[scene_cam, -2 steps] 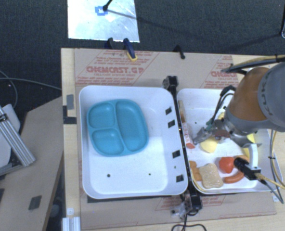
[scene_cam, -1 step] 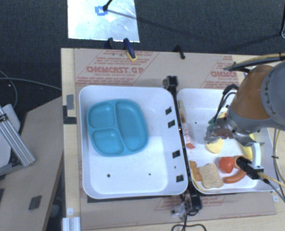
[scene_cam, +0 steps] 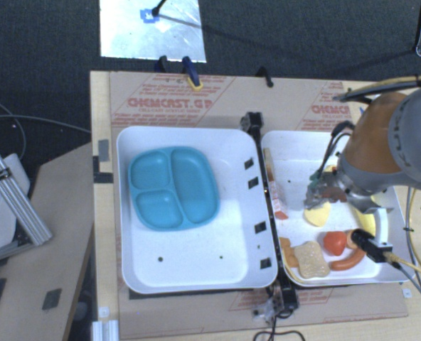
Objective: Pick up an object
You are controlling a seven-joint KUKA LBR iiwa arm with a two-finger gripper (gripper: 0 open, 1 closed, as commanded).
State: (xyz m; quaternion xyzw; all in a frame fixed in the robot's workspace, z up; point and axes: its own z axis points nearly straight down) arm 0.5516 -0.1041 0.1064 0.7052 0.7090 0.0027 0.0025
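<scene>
We see the gripper low in the right bin, right of center frame; whether it is spread or pinching we cannot tell. Just below it lies a yellow piece. Lower right hold a tomato, bread and sausage. The left bin holds a blue tray.

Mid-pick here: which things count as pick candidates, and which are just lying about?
Job:
gripper
yellow piece under it
tomato
bread slice
sausage
right bin, holding these

Lying about:
blue plate in left bin
foil sheet
clamp
</scene>
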